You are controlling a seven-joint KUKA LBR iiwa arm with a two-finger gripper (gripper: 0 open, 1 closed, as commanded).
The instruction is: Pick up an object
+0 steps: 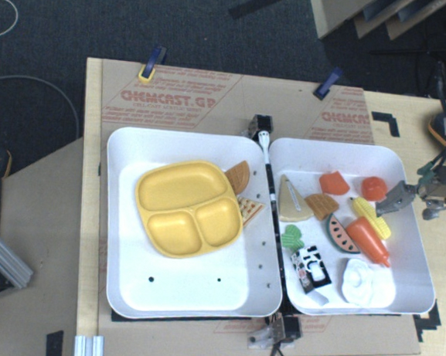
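Contents of the surface (89,200), listed left to right, each placed against my pincer (398,198).

1. Left bin (121,281). White, shallow, well to the left of my pincer.
2. Yellow divided plate (188,207). Three compartments, lying flat in the left bin, far left of my pincer.
3. Brown bread-like piece (239,176). Touching the plate's upper right rim.
4. Waffle-patterned piece (250,210). Just below item 3, tucked at the plate's right edge.
5. Right bin (411,290). White, shallow, side by side with the left bin. My pincer sits over its upper right part.
6. Pale wedge (289,200). Near the right bin's left wall, well left of my pincer.
7. Green piece (291,237). Below the wedge.
8. Black-and-white item (310,268). Below the green piece, toward the bin's near edge.
9. Tan toast-like piece (321,204) and orange piece (333,182). Mid-bin, left of my pincer.
10. Watermelon slice (342,234). Below and left of my pincer.
11. Red round item (374,188). Just left of my pincer, closest neighbour at that level.
12. Yellow corn-like piece (372,218) and orange carrot (369,240). Directly below-left of my pincer, lying against each other.
13. White crumpled item (360,281). Further below.
14. My pincer. Grey, entering from the right; whether it is wide or narrow I cannot tell, and nothing is visible between its tips.
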